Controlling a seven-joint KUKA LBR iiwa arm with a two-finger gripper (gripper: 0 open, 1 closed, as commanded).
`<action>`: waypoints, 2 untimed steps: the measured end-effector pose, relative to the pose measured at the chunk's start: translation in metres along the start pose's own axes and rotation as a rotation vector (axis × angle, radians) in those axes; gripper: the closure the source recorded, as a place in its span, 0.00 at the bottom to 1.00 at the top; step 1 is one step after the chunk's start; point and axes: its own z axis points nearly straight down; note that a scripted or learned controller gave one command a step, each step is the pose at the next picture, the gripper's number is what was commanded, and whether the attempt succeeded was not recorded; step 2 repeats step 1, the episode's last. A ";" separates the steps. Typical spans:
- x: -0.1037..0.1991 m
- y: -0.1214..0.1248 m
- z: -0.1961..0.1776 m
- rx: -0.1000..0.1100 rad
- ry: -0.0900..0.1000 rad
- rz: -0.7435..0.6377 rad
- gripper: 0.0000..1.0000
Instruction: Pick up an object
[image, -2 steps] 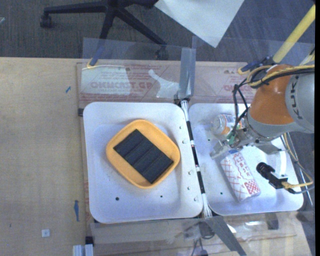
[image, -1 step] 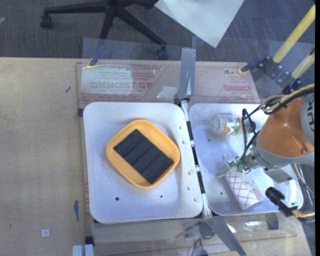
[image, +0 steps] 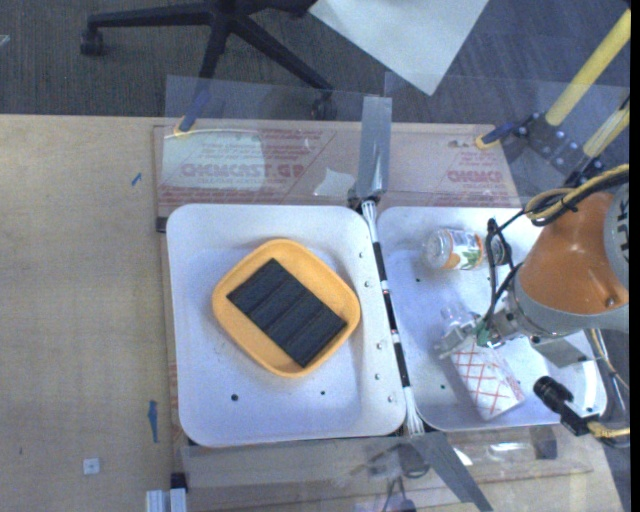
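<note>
- Tabletop (image: 70, 300): bare wood at the far left, with small blue marks on it
- Left bin (image: 200, 400): white, holding an orange tray (image: 232, 322) set at a slant near the middle; a black ribbed pad (image: 285, 312) lies on the tray
- Clear sheet (image: 240, 160) behind the bins carries faint red lettering, too washed out to read
- Right bin (image: 420, 380): a small clear bottle (image: 452, 248) with an orange and green label lies on its side near the back; the label print is too small to read
- A white pack (image: 488, 385) with a red grid pattern lies near the front of the right bin
- Claw (image: 458, 338): low over the right bin, just at the pack's upper left corner; whether it is parted or closed, I cannot tell
- Arm (image: 570, 270): orange band, reaching in from the right
</note>
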 end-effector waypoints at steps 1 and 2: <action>0.025 0.087 -0.075 0.046 0.031 -0.032 1.00; 0.025 0.087 -0.075 0.046 0.031 -0.032 1.00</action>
